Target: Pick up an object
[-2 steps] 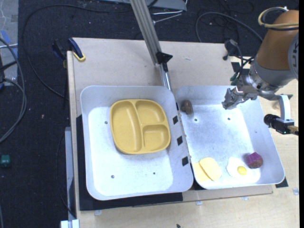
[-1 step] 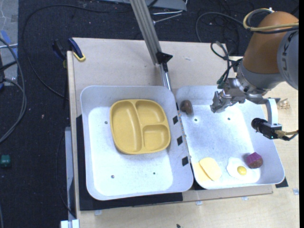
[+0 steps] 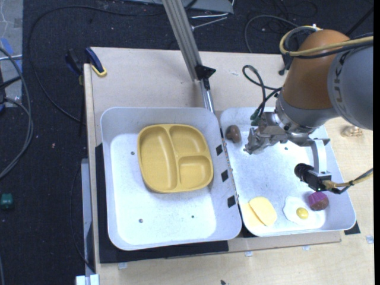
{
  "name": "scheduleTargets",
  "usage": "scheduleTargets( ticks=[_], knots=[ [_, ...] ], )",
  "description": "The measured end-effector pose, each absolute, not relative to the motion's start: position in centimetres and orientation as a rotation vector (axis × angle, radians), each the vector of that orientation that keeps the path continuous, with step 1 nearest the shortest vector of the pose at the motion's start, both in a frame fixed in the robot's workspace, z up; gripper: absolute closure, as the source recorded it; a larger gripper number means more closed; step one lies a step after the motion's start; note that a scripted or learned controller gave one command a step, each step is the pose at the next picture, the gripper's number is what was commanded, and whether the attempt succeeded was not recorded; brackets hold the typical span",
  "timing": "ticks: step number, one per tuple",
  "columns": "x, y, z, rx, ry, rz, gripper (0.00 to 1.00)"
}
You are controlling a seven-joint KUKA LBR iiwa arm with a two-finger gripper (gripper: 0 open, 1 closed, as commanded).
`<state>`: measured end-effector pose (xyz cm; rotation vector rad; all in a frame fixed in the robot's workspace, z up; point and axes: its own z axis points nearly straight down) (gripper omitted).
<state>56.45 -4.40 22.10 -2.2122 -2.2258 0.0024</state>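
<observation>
My gripper [image 3: 254, 145] hangs over the right bin [image 3: 261, 171], near its back left part. A small brown object [image 3: 233, 133] lies just left of the gripper, close to the bin's back left corner and apart from it. Near the front edge of the same bin lie a pale yellow piece [image 3: 262, 211], a toy fried egg [image 3: 298, 211] and a small purple object [image 3: 319, 201].
The left bin [image 3: 119, 218] holds a yellow divided plate [image 3: 175, 157]. A metal pole [image 3: 184, 31] slants down to the bench between the two bins. Cables trail over the dark floor behind the bench.
</observation>
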Motion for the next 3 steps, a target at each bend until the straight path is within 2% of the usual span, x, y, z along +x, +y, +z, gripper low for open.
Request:
scheduleTargets(
  ticks=[2, 3],
  knots=[
    [52.5, 3.8, 23.3, -2.214, -2.226, 0.002, 1.00],
    [49.2, 9.2, 23.7, -2.210, -2.228, 0.002, 1.00]
  ],
)
